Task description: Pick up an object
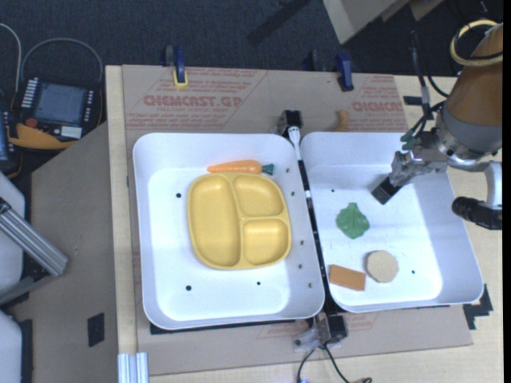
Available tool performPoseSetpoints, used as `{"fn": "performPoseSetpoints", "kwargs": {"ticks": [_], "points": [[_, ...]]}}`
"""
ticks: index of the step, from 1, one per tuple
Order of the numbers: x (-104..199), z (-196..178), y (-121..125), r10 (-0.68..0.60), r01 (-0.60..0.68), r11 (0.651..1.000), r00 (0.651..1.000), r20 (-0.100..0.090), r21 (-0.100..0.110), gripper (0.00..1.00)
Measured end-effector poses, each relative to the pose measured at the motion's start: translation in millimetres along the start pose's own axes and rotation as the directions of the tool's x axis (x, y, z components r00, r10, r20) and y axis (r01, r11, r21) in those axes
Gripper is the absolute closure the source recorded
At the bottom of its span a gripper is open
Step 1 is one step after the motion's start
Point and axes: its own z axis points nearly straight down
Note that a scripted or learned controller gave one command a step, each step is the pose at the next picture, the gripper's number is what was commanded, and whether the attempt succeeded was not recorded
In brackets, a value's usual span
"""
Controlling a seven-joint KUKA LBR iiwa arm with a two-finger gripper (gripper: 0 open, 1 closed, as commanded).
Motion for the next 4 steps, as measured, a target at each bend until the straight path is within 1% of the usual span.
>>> {"fn": "performPoseSetpoints", "kwargs": {"ticks": [1,2,4], "points": [[-4,-63,-2,0.0,0.0,1.0,1.0,0.001,-0.001,1.0],[41,-63,-9,-0.004,0.004,1.0,1.0,-0.004,0.007,1.0],[134,-60,-12,-0.005,0.005,1.0,1.0,-0.003,0.008,1.0]]}}
